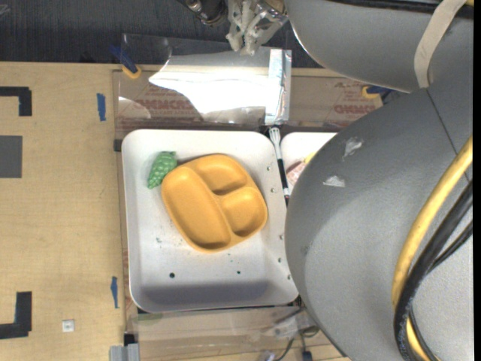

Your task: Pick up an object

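Objects for the picking sit in the left bin (143, 277), and that bin is our landmark. Starting at its upper-left corner, a small green bumpy piece (160, 168) — maybe a toy bunch of grapes — lies on the white floor. Just to its right, touching or nearly so, a yellow divided plate (215, 200) fills the bin's middle, lying tilted with its compartments facing up. Both rest on the bin floor; nothing is lifted.

Above the bin's far edge, past a crumpled clear plastic sheet (218, 92), the gripper (249, 30) hangs high over the dark background — well apart from the green piece and the plate. I cannot tell whether its jaws stand wide or narrow; the tips blur against the plastic, and nothing shows between them.

To the bin's right, the grey arm (376, 232) looms large and covers most of the right bin (304, 143), where just a sliver of something pale peeks out.

So by my reading, the pick is not yet made: descent, closing and lift all remain.
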`<state>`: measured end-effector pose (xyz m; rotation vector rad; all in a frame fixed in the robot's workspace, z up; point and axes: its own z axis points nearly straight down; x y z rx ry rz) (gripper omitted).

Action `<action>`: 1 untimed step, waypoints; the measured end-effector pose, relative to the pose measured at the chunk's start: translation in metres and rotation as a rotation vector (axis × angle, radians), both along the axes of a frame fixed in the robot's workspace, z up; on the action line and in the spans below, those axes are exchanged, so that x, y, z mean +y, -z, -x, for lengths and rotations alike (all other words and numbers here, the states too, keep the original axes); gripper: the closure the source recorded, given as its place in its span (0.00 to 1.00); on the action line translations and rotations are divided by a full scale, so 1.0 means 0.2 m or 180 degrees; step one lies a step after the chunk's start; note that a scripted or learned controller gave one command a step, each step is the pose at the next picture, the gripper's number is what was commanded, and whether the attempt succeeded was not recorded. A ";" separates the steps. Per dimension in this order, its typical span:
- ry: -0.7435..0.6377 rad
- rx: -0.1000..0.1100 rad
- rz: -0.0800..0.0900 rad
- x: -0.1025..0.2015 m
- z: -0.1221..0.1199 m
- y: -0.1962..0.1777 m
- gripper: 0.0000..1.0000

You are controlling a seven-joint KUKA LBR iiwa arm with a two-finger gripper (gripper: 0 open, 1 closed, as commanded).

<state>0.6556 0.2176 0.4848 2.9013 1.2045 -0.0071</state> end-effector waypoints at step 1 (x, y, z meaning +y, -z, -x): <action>0.0714 -0.0003 -0.0001 0.04 0.00 0.00 1.00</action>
